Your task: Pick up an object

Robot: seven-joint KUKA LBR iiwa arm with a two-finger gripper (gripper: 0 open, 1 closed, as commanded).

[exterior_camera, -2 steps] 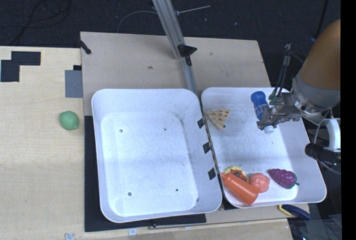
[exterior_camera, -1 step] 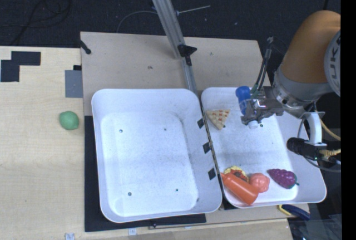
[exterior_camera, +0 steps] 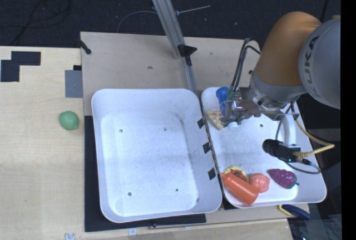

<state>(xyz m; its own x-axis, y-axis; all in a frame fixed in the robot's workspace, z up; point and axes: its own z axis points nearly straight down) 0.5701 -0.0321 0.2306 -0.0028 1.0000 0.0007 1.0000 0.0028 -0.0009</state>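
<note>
My gripper (exterior_camera: 230, 115) is low over the far left corner of the right bin (exterior_camera: 261, 133). A small beige object (exterior_camera: 214, 118) lies right beside it on the left, and a blue object (exterior_camera: 223, 93) sits just behind it. At the bin's near end lie an orange carrot (exterior_camera: 240, 188), a red tomato-like piece (exterior_camera: 259, 181), a small yellow piece (exterior_camera: 235, 171) and a purple bunch of grapes (exterior_camera: 283, 177). The wrist hides whatever is directly under the gripper.
The left bin (exterior_camera: 105, 122) stands next to the right one, with black clips (exterior_camera: 207, 147) along the shared rims. A green ball (exterior_camera: 69, 120) rests on the bench at far left. A metal bar (exterior_camera: 167, 13) slants in from behind. A black cable plug (exterior_camera: 281, 150) hangs over the right bin.
</note>
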